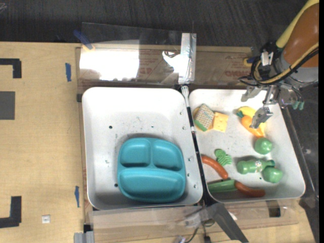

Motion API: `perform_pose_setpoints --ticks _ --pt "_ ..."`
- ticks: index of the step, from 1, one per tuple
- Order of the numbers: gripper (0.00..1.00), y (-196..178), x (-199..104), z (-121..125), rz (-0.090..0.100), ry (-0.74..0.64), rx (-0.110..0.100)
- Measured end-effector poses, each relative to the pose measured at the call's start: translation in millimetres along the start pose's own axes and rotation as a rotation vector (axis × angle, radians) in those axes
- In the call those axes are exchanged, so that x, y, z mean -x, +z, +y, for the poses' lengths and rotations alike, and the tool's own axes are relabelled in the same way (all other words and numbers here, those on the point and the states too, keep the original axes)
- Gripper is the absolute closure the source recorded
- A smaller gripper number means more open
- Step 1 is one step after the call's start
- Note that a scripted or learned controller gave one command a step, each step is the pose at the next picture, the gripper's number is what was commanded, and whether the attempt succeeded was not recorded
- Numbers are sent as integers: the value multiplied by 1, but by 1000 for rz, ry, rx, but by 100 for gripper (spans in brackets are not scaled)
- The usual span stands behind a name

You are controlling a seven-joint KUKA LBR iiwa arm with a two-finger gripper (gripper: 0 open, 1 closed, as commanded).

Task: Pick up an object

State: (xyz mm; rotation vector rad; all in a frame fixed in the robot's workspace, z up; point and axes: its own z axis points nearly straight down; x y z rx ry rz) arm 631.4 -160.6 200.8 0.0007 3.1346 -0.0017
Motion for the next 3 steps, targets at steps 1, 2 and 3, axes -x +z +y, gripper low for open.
perform_pose_setpoints --ticks 1,2,3 --pt "0 110 -2 -34 -8 -63 -2" --pt "0 111 -51 -20 -3 -70 -1" --pt "0 113 -1 -32 -5 -167 -1"
